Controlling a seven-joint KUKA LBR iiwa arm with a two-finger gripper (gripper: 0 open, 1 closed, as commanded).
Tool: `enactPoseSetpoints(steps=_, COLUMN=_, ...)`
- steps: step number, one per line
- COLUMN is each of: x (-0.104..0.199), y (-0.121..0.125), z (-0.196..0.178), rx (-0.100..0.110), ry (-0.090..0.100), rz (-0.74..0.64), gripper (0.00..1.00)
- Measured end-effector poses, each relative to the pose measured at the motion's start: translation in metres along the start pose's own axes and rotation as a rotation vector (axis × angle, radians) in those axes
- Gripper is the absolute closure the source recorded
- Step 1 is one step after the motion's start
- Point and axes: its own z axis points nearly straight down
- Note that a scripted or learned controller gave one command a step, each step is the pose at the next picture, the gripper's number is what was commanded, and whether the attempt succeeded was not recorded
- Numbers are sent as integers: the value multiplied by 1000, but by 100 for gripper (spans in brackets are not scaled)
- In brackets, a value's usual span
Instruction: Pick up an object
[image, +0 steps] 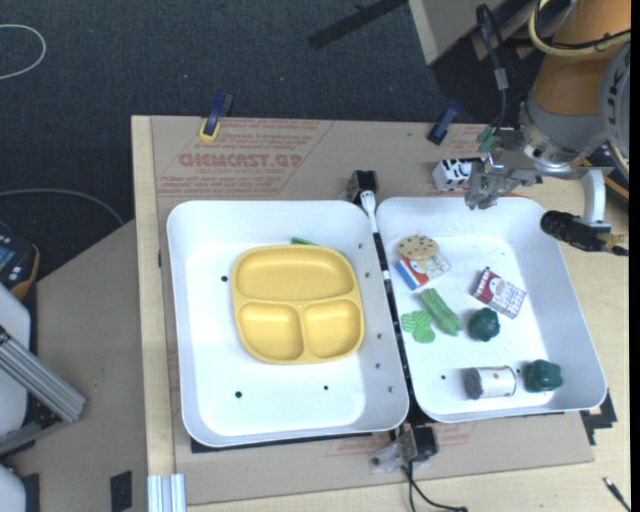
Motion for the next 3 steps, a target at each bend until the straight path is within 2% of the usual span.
enactPoseSetpoints(steps=1, x=53, y=-21, z=8, rx=3, ry=0, rz=1, gripper=100)
enactPoseSetpoints(steps=2, x=75, y=-26, z=4, rx=2, ry=-1, rz=4, gripper=100)
enactPoseSetpoints(steps=3, x=83, y=-35, z=1, rx=2, ry=-1, rz=5, gripper=100)
